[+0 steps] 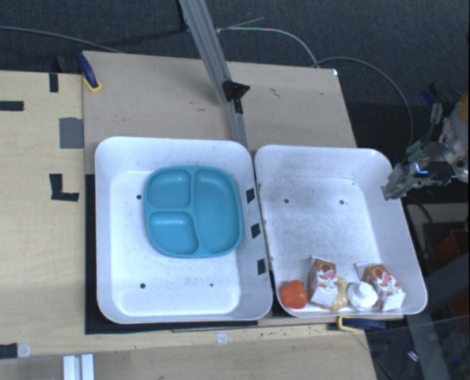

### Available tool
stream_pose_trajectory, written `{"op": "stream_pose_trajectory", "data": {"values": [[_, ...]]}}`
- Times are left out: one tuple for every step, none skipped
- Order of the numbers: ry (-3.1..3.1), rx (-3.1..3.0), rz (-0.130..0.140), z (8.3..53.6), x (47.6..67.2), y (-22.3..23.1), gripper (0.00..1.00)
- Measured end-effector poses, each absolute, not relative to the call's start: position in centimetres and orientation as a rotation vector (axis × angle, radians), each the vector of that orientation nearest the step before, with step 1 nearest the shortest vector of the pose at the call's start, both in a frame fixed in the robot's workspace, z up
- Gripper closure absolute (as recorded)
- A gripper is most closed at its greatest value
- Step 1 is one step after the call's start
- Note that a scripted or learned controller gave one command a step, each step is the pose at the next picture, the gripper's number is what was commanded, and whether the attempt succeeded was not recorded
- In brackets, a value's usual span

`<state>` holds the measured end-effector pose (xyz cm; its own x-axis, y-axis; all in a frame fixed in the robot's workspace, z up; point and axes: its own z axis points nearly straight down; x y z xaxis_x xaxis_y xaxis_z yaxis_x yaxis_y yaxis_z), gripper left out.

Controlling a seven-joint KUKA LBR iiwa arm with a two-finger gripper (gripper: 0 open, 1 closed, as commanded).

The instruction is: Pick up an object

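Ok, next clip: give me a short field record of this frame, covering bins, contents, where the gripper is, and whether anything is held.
left bin: shallow white plastic bin holding a teal three-compartment plate
right bin: shallow white plastic bin, items crowded along its near edge
right bin contents: orange round fruit-like object, two small red-and-white cartons, white round object, small pale object
gripper: gripper at the right bin's far right rim
held: nothing seen held
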<state>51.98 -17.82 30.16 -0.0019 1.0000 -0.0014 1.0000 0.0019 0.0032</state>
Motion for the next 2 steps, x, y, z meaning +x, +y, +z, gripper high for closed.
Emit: {"op": "stream_pose_trajectory", "data": {"values": [[2.230, 2.216, -0.001, 28.1, 52.8, -12.1, 1.00], [2.230, 2.216, -0.002, 26.2, 53.0, -6.9, 1.00]]}}
